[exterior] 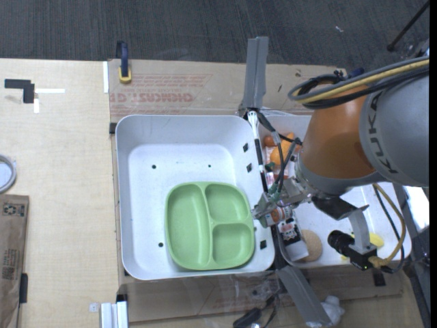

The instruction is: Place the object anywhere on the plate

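A light green plate (208, 225) with three compartments lies in the left bin (136, 183), toward its front right corner. My gripper (274, 214) hangs low over the wall between the two bins, just right of the plate's right rim. The arm's grey and orange wrist (338, 149) covers most of the right bin (321, 217). Something small and orange-red shows at the gripper's tip, too blurred to name. Orange objects (278, 147) lie at the back left of the right bin. A tan rounded object (311, 245) sits near its front.
A blue and yellow clamp (123, 61) stands on the bench's back edge. A tape roll (5, 174) and a brown bag (13, 244) lie at the far left. Cables and a black fitting (351, 246) hang below the wrist over the right bin's front.
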Controlling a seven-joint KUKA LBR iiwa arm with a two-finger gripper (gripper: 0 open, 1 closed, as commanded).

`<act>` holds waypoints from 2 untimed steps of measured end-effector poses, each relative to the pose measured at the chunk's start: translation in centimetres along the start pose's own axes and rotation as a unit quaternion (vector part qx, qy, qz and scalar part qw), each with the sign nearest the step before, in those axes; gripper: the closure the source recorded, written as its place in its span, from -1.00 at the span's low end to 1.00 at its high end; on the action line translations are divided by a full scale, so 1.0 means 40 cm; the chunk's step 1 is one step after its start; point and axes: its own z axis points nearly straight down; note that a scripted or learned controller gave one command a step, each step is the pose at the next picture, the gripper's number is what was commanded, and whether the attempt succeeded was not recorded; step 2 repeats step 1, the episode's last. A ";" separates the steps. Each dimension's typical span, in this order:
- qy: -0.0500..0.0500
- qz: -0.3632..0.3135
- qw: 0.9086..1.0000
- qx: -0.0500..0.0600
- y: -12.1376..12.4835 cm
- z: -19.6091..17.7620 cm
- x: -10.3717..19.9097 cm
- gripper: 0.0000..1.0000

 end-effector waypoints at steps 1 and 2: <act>0.000 0.000 1.000 0.000 0.000 0.000 -0.001 -1.00; 0.000 0.000 1.000 0.000 0.000 0.000 -0.001 -1.00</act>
